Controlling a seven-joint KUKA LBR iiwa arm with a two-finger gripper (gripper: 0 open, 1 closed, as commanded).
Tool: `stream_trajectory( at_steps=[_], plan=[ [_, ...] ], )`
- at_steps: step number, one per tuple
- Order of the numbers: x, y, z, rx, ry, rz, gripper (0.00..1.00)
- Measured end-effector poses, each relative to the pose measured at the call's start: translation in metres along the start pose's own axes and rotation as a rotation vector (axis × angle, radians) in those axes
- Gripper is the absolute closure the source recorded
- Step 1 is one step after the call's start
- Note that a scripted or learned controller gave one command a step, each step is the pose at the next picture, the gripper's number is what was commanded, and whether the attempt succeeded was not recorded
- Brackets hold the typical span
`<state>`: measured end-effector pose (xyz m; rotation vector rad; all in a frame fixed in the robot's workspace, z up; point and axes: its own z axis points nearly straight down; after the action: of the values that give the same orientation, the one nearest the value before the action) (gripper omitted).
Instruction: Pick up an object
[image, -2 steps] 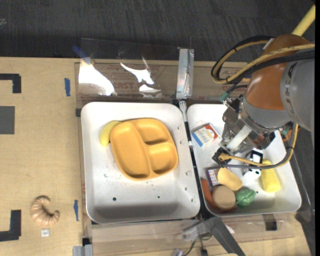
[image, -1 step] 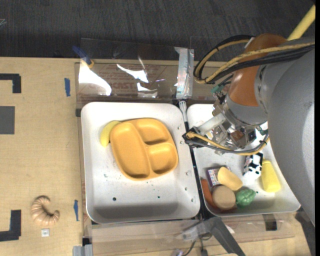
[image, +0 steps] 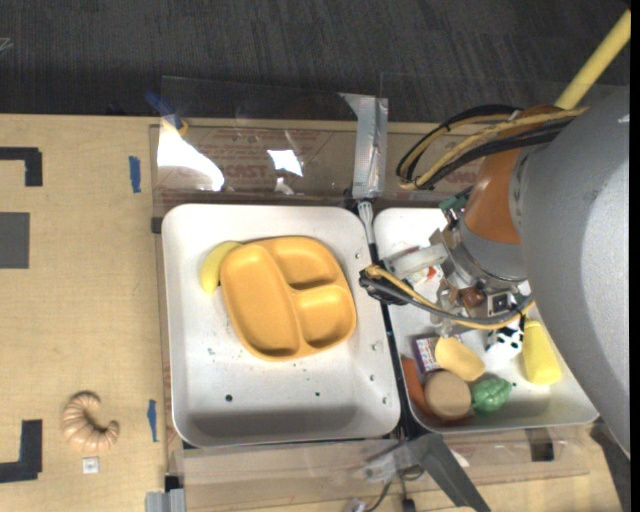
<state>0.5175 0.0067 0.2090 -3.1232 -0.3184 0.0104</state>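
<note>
Broadly, a tan counter (image: 80, 250) filling the left and middle, marked with black squares and strips of blue tape. At right, a bulky grey arm (image: 580, 230) with an orange band, reaching down over the right bin (image: 570, 405), looped with yellow and black cables. Side by side in the middle, two shallow white bins, edges touching; behind them, a clear plastic panel with glare.

In the left bin (image: 280, 390), a large orange divided tray (image: 287, 295), three compartments, tilted slightly, lying in the upper half. Just beside its upper left corner and partly tucked under it, a yellow banana (image: 211, 266). A few dark specks scattered on the bin floor below the tray.

Over the right bin, the gripper (image: 455, 300) low among wires and metal parts, above the cluster of small things; whether clenched or released, cannot tell, since the wrist and cables cover it. Nothing visibly lifted clear of the bin.

Below the gripper, packed close together: a pale yellow rounded piece (image: 460, 357), touching a brown round ball (image: 448, 394) just beneath it; right of the ball, a green knobbly lump (image: 491, 392); left of the ball, an orange-red strip (image: 411, 375) along the bin wall. Further right, a yellow oblong block (image: 540, 355) against the right side, near a small black-and-white spotted piece (image: 508, 338).

Well apart on the counter at lower left, a small tan croissant (image: 89, 420), with a tiny white tag just below.
</note>
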Motion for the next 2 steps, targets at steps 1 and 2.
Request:
stream_trajectory(
  at_steps=[1,2],
  plan=[
    [-0.055,0.074,-0.044,-0.003,0.006,0.006,1.00],
    [-0.049,0.047,-0.048,0.000,0.003,-0.206,1.00]
  ],
)
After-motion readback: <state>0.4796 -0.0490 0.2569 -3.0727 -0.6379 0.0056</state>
